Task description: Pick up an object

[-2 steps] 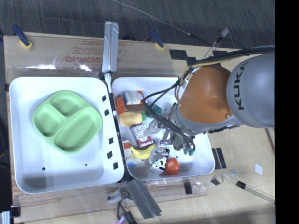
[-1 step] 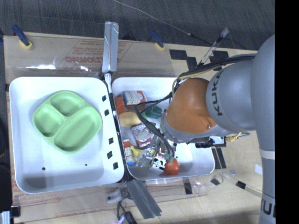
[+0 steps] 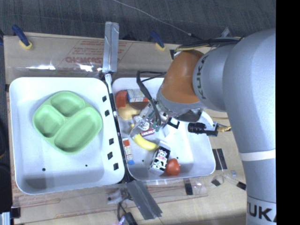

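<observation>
Your hand [image 3: 149, 121] sits low in the right shallow white plastic bin [image 3: 199, 165], over the clutter; how far it's open, you cannot tell. Just near of it lies the curved yellow banana [image 3: 144, 143], smooth and likely soft, so close across its narrow width and lift gently. A round glossy red tomato [image 3: 173, 167] and a black-and-white printed carton [image 3: 160, 159] lie nearer still. The green three-compartment plate [image 3: 68, 121] fills the left bin.
</observation>
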